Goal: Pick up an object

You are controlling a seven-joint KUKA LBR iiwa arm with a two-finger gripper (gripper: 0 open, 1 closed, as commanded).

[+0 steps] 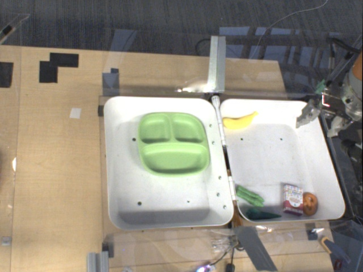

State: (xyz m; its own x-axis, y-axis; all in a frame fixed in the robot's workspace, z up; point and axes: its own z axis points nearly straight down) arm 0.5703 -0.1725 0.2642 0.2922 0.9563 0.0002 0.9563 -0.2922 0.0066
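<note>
Gripper is hovering at the right bin's far corner; finger state indeterminate. Banana is lying to its left, long axis pointing toward it.

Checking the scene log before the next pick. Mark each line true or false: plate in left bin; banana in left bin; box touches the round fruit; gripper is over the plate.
1. The green plate lies in the left bin. True.
2. The banana lies in the left bin. False: it is in the right bin, at its far left corner.
3. The box touches the round fruit. True.
4. The gripper is over the plate. False: it is at the right bin's far right edge.
</note>
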